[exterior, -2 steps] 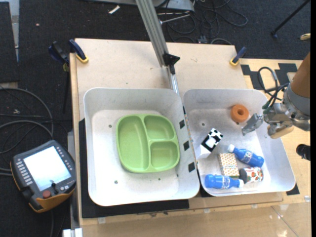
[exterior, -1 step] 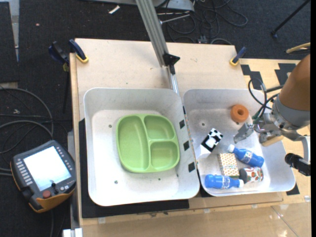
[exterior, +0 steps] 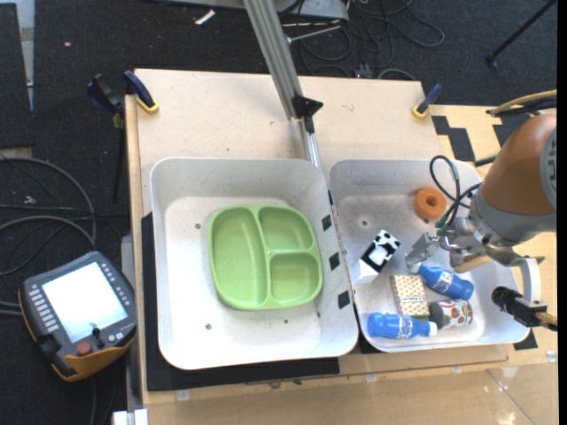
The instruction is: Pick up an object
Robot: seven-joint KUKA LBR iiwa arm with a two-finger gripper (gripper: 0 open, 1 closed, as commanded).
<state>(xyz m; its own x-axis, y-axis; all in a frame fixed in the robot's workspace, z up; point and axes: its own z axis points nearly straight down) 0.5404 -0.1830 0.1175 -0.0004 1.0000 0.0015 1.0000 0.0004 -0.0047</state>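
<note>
tool [exterior: 423, 253], grip unclear, hovers between orange ring [exterior: 431, 203] and blue bottle [exterior: 446, 282].

Green divided plate [exterior: 266, 257], pendant [exterior: 78, 312] on floor.

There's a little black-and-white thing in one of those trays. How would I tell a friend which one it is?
Look at the right-hand white bin, the one with several small items, not the one holding the green divided plate. Near that bin's left middle lies a small block, left of the blue bottles. It alone is patterned in black and white patches.
</note>
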